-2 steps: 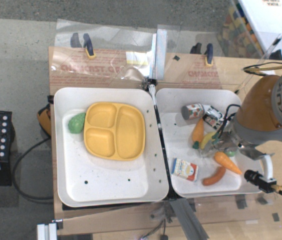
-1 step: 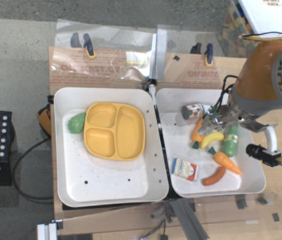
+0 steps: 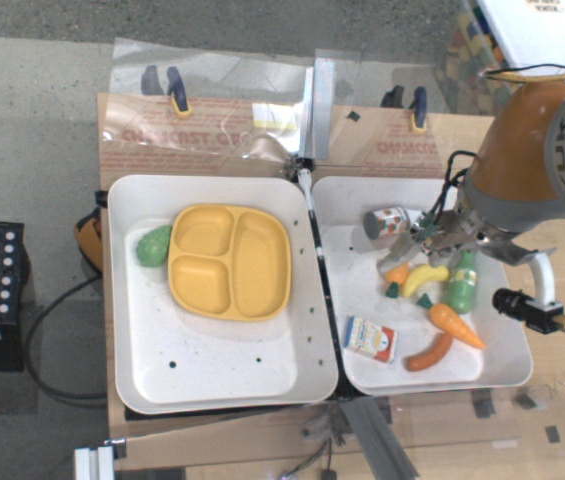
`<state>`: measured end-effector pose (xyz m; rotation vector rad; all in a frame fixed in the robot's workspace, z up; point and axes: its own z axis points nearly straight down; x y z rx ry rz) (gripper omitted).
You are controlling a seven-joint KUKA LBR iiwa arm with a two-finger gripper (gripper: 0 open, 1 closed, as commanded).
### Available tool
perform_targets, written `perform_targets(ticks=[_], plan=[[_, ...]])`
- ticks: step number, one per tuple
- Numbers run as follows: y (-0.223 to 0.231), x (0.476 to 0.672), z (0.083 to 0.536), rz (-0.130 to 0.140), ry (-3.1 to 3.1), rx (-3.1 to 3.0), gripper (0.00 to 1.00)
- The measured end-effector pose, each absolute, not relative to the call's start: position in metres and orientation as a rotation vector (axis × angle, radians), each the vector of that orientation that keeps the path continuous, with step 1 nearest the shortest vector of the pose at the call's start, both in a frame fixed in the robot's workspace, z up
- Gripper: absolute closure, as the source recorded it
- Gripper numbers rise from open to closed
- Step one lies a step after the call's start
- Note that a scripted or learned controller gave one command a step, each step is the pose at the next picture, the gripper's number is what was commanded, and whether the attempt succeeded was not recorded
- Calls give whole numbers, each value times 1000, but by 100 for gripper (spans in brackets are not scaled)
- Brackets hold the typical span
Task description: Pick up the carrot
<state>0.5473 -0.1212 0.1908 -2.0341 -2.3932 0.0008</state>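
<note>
The carrot [image 3: 458, 327], orange with a small green top at its left end, lies in the right bin [image 3: 502, 373] near the front right. It rests between a green bottle [image 3: 461, 286] and a red sausage-shaped toy [image 3: 428, 352]. My gripper [image 3: 414, 247] hangs low over the middle of that bin, above and to the left of the carrot, close to a yellow banana [image 3: 424, 279] and a small orange-and-green piece [image 3: 396, 279]. Nothing shows in its grasp.
A small tin can [image 3: 390, 221] lies at the back of the right bin and a little printed box [image 3: 370, 338] at its front left. The left bin [image 3: 162, 368] holds a yellow divided plate [image 3: 230, 261] and a green toy [image 3: 153, 246].
</note>
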Motion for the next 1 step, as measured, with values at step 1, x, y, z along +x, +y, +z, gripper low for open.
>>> perform_targets(ticks=[1], plan=[[-133, 556, 92, 1, -2564, -1816, 0]])
